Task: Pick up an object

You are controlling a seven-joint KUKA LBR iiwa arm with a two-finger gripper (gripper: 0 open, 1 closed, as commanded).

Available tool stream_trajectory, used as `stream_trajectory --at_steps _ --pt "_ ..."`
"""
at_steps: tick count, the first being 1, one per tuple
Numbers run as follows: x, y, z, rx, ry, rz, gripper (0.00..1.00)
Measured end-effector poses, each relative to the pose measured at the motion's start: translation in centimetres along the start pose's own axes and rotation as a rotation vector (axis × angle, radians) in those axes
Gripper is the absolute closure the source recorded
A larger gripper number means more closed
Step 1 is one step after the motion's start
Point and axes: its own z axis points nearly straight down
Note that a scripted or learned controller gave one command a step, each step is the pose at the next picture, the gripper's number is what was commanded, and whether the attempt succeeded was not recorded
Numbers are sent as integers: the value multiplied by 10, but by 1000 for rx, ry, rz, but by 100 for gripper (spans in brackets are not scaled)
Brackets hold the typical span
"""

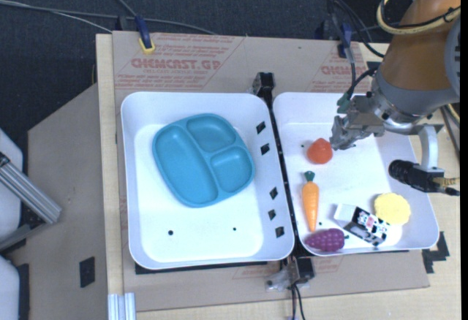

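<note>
Approach phase, no grasp yet as far as I can judge. Landmark is the tomato (319,151), a small red-orange round toy lying in the upper-left part of the right bin (409,242). The gripper (345,137) sits just right of the tomato and slightly above it in the frame, apparently low over the bin floor, with the grey wrist and orange band trailing off further right. Tomato looks like the target: it's the closest thing to the tool by far. Nothing is visible between the fingers; the tomato lies just beside the tips, on their left, possibly touching, not inside the gap. Can't tell whether the fingers are spread or closed, since the tool body hides them from this angle. Next move, as I read it: shift the tool left so the tomato is centred under it, come down, close, lift. Risk: the round shape may roll away from a tip that lands off-centre, and the bin's left wall is near. Other candidates: carrot (311,200) just below the tomato, purple grapes (325,240) further below, a printed card (365,223) and yellow disc (392,207) down-right of it. The blue divided plate (202,158) lies well left of the tomato in the left bin (146,238).
</note>
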Motion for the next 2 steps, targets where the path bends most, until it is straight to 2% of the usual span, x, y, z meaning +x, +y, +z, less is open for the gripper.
stream_trajectory --at_steps 1,2 --pt "55 8 8 0 -1 -1 100" --pt "110 4 3 -3 -1 -1 100"
